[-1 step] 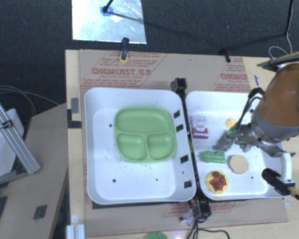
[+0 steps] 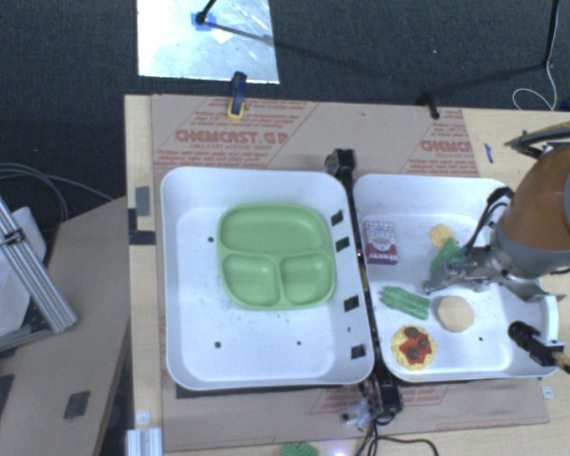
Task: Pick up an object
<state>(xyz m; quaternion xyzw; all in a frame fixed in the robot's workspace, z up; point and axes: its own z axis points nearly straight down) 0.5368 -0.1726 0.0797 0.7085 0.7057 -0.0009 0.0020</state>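
In the right bin (image 2: 484, 361) lie a small pink and red box (image 2: 381, 240), a yellow piece (image 2: 442, 234), a green leafy piece (image 2: 446, 252), a green pea pod (image 2: 405, 301), a tan round bun (image 2: 455, 313) and a yellow disc with red topping (image 2: 414, 346). My gripper (image 2: 441, 278) reaches in from the right and sits low in the middle of that bin. It is just below the green leafy piece, above the bun and to the right of the pea pod. Whether it touches any of them is unclear.
The left bin (image 2: 185, 345) holds a green divided plate (image 2: 274, 256). The divider (image 2: 354, 255) between the bins carries black clips. The grey and orange arm (image 2: 546, 217) covers the right bin's right side. Cardboard (image 2: 266, 131) lies under both bins.
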